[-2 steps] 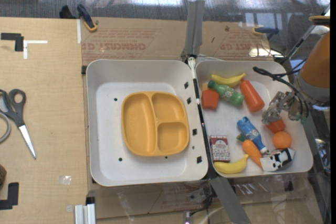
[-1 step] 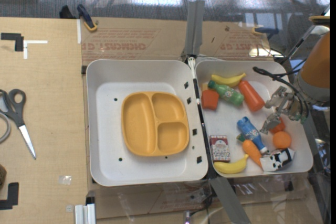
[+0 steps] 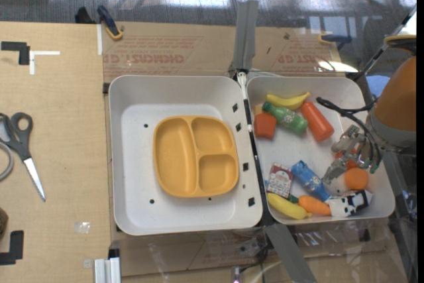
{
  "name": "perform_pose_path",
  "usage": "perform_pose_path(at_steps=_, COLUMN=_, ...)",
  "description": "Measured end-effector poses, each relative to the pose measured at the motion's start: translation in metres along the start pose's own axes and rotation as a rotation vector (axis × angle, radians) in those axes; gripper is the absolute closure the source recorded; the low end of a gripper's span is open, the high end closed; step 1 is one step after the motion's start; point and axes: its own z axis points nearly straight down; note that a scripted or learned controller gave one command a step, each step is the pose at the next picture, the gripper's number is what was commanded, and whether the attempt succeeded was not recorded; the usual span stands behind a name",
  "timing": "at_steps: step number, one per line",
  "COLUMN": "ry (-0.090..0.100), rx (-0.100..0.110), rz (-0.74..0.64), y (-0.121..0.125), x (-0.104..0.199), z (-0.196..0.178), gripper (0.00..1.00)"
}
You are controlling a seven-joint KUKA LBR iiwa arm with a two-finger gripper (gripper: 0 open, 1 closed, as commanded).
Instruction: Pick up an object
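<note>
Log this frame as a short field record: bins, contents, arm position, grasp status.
left bin: holds a yellow divided plate
right bin: toy items, among them a banana, green bottle, orange ball, blue pack, toy cow
end effector: low over the right bin's right side, beside the orange ball
grasp: cannot be judged
bench: scissors at left

The grey arm with its orange band is cut off by the right edge, and its metal two-finger gripper is too small and cluttered to read. A round orange ball sits partly behind it. At the left edge, a thin wire loop is cropped.
</note>
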Motion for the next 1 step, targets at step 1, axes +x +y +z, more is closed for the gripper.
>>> perform_pose_path(at_steps=1, ry=0.002, rx=0.0, rz=-0.05, y=0.0505, x=0.062, z=0.0009, gripper=0.0)
